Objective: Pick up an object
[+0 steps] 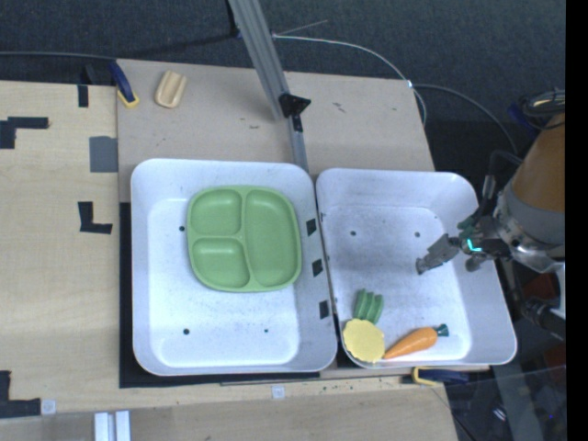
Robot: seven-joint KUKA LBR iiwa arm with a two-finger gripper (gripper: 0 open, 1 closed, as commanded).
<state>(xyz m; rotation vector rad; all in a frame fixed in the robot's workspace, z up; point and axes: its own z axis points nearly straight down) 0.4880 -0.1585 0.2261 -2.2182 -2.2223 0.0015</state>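
Leftward, green plate (244, 238) fills 1 bin (147, 274); carrot (412, 341) lies right; gripper (450, 254) state unclear.

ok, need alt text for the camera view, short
A robot arm's gripper hovers over the right bin, which holds a toy carrot, a yellow disc and a green piece. The left bin holds a green divided plate.

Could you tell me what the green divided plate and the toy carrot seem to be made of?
The green divided plate looks like moulded plastic with a matte finish: even colour, rounded compartment ridges, no glare. The toy carrot is probably plastic as well, judging by its smooth, uniformly orange body and stubby green top, though rubber or foam cannot be ruled out from this view.
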